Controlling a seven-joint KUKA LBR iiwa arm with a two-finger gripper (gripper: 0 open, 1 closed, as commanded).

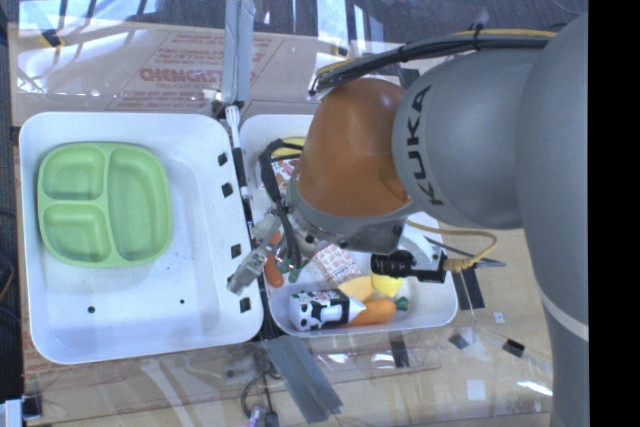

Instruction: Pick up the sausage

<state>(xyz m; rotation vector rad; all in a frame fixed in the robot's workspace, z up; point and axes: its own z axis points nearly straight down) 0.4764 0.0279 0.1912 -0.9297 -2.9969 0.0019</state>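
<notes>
The arm reaches over the right bin [440, 315] and hides most of it. My gripper [262, 260] is low at that bin's left wall, next to the divider between the bins. A small reddish-orange piece [273, 272], possibly the sausage, lies right by the gripper's tip. Whether it is held is hidden by the wrist.
The left bin [120, 315] holds a green three-compartment plate [105, 203]. At the right bin's front lie a black-and-white cow-patterned toy [320, 311], an orange carrot-like item [376, 313], a yellow piece [386, 287] and a red-and-white packet [340, 265].
</notes>
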